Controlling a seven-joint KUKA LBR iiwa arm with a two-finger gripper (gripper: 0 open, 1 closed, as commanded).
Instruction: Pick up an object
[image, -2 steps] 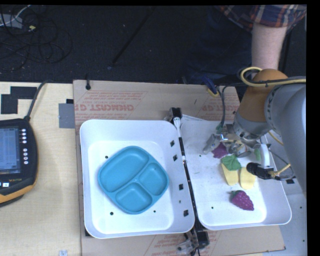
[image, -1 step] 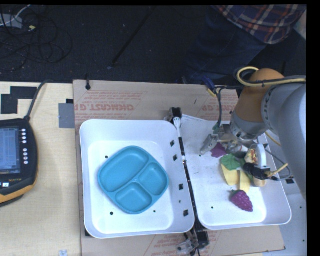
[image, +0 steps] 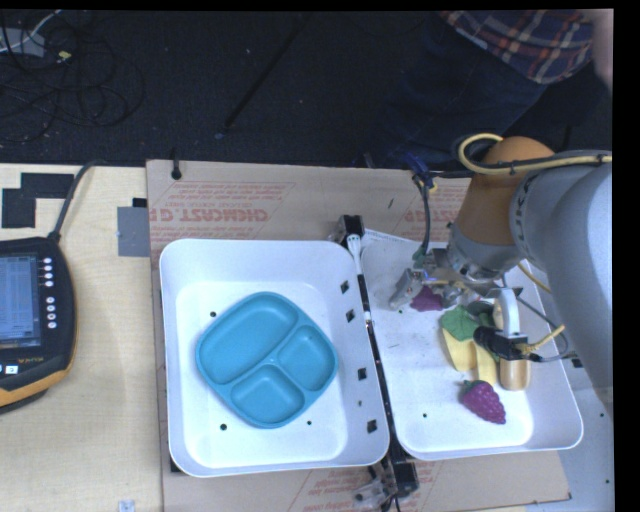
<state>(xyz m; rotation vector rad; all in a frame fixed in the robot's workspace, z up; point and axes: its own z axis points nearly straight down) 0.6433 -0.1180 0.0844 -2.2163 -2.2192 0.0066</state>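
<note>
My gripper is low over the far part of the right bin, coming in from the right under the grey arm and its orange band. A small purple object lies right under the gripper; whether it is between the fingers is not visible. Just to the right lie a green piece and a yellow piece. A brass-coloured cylinder and a bunch of purple grapes lie nearer the front.
In the left bin rests a blue divided plate. A ridge with black clips separates the two bins. A black and orange control pendant lies on the bench at the left.
</note>
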